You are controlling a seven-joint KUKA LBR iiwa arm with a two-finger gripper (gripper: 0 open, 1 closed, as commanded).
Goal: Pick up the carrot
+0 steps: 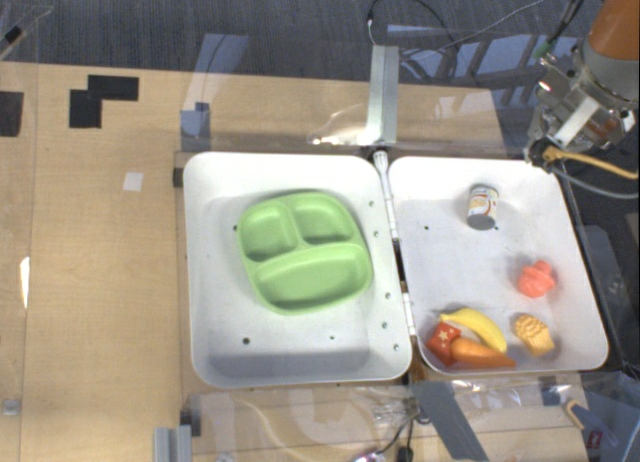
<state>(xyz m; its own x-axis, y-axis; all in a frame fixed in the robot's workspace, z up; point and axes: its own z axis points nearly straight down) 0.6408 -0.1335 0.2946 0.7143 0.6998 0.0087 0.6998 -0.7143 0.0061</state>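
Bench: a pale wooden bench top [90, 250] bearing the two bins side by side.
Left bin: a shallow white plastic bin [210, 340] holding a light green three-compartment plate [300, 250] near its middle.
Right bin: a shallow white plastic bin [440, 250] holding all the small items; most of them crowd its near edge.
Arm: the grey arm with the orange band [612, 20] sits at the upper right, above and outside the far right corner of the right bin.
Gripper: the two-finger gripper [560, 130] hangs just beyond that far corner, well apart from the carrot; whether its claw is apart or together I cannot tell.
Banana: a yellow curved toy banana [478, 326] lies just behind the carrot, touching or nearly so.
Carrot: the long orange toy carrot [480, 353] lies flat in the near part of the right bin, close to the near wall, its length running left to right.
Red item: a small red toy [444, 338] sits at the carrot's left end.
Other items: a small tin can [482, 206], a pink-red lumpy toy [537, 279] and a tan pastry-like toy [533, 333].
Step in hand: approach, by my judgement; nothing is grasped.
Doing it well: come straight down over the carrot's middle, fingers straddling its narrow width, one between it and the banana, the other clear of the near wall.
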